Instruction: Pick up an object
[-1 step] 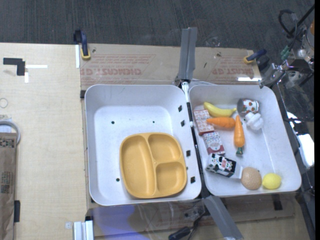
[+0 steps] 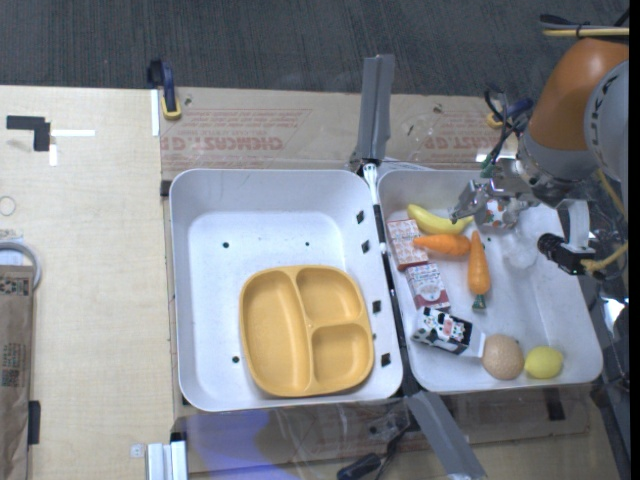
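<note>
hovering over the far end of the right bin [image 2: 590, 353], the hand [image 2: 487, 208] sits just above the banana [image 2: 432, 218] and the two carrots [image 2: 470, 253]; whether its fingers are apart or together cannot be told. judgement: descend squarely on one item, avoiding the crowded cartons [image 2: 415, 263]. egg [image 2: 503, 357] and lemon [image 2: 544, 362] lie near the front. yellow plate [image 2: 305, 328] occupies the left bin [image 2: 200, 268].
</note>
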{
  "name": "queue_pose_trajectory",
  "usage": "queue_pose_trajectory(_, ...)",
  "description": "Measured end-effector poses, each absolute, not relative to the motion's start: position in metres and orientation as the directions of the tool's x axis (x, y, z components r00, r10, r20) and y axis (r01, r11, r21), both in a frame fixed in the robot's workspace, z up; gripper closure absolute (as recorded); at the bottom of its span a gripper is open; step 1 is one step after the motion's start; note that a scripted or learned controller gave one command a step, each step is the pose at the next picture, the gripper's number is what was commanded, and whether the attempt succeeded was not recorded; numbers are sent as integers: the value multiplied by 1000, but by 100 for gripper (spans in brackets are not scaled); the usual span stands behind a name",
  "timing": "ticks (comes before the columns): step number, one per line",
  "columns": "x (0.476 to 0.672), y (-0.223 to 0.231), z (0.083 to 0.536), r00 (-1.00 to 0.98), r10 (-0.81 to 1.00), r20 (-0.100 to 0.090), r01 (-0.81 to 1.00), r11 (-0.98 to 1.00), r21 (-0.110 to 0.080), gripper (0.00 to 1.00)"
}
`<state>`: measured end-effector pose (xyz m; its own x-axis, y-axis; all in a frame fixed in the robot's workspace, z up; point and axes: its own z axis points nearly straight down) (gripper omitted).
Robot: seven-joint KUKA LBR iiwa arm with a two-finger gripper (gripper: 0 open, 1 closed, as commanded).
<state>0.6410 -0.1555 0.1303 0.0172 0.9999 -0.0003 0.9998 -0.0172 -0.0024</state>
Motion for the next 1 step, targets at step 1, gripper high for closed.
queue_pose_trajectory(1,569,-115,96,-27,1000,0,1000,27,4,0)
